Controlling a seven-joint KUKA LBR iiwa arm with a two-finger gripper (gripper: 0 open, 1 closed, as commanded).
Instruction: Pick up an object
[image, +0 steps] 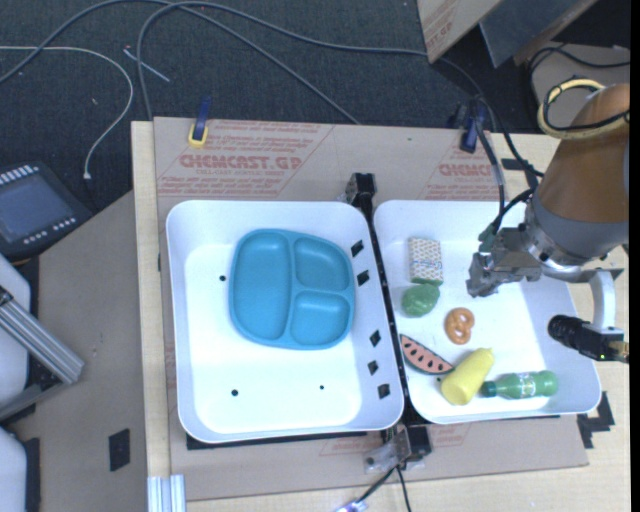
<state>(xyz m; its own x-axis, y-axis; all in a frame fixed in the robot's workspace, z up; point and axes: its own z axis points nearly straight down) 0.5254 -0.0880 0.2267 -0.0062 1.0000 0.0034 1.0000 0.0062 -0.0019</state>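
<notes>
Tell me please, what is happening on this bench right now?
A grey and orange robot arm reaches in from the right, its gripper hovering over the right bin. Its job is to pick up an object, but it holds nothing yet. Below it lie a pretzel, a green lump, a patterned block, a watermelon slice, a yellow piece and a green bottle. The left bin holds a blue divided plate.

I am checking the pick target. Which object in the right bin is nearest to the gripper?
The small brown pretzel. It lies just below-left of the gripper, closer than the green ball or patterned block.
</notes>
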